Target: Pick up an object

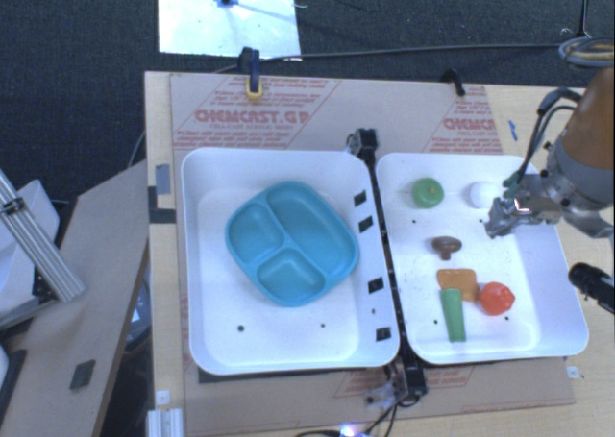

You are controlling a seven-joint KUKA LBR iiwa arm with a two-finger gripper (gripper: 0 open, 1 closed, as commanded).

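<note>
The gripper (500, 222) was parked near the right bin's (557, 329) far edge, beside a white ball (478, 194). Finger state couldn't be made out tbh. Bare floor was left between it and the brown piece (445, 247).

Gripper (502, 219) hangs above bare floor of the right bin (553, 277). White ball (479, 194) lies just beside it; brown piece (446, 247) and red object (496, 299) lie near.
</note>
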